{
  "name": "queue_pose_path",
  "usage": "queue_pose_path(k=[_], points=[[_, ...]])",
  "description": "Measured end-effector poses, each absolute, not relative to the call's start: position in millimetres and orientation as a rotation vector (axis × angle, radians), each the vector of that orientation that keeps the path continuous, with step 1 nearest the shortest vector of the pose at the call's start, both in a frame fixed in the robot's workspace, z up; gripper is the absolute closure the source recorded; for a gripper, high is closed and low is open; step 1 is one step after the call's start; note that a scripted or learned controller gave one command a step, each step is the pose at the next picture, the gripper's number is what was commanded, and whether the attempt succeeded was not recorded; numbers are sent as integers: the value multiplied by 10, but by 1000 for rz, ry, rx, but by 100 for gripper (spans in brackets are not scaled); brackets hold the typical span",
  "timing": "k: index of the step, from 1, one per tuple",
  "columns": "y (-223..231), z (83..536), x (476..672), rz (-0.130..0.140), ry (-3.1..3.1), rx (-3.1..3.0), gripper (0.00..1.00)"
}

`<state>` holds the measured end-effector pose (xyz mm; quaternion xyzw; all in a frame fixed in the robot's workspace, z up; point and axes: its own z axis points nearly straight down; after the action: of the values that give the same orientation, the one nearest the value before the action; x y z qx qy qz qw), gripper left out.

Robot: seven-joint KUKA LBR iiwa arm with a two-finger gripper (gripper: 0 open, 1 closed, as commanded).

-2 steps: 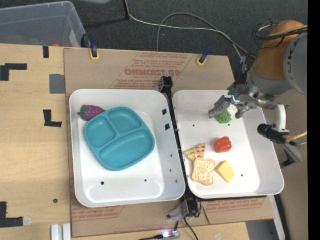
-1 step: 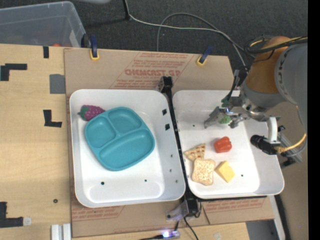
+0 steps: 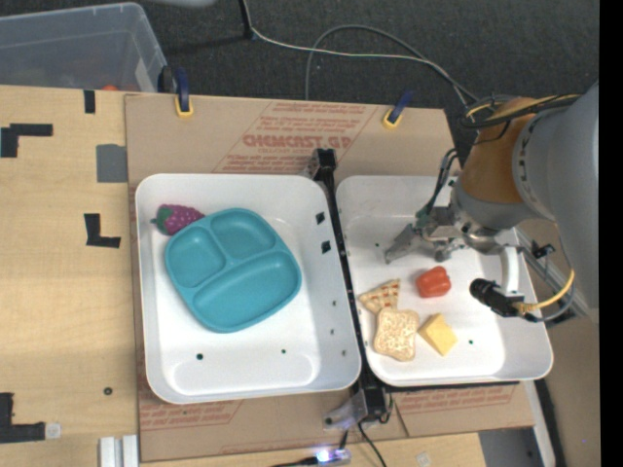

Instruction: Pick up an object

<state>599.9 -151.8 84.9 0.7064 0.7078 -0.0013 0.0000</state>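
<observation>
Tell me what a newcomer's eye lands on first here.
First the teal divided plate, tilted in the left bin, with purple toy grapes at its upper-left corner. Then the right bin: a red toy pepper, a cheese wedge and toast pieces, the gripper above them.

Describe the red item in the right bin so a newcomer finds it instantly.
Start at the right bin, where the gripper hangs. Just below the gripper lies the red pepper, small and glossy. It is the one red piece; the cheese wedge and crackers nearby are yellow and tan.
</observation>
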Motion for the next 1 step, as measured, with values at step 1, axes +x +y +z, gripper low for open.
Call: queue_pose_path(k=[1], points=[[-1516, 985, 6010, -2, 2223, 2217, 100]])
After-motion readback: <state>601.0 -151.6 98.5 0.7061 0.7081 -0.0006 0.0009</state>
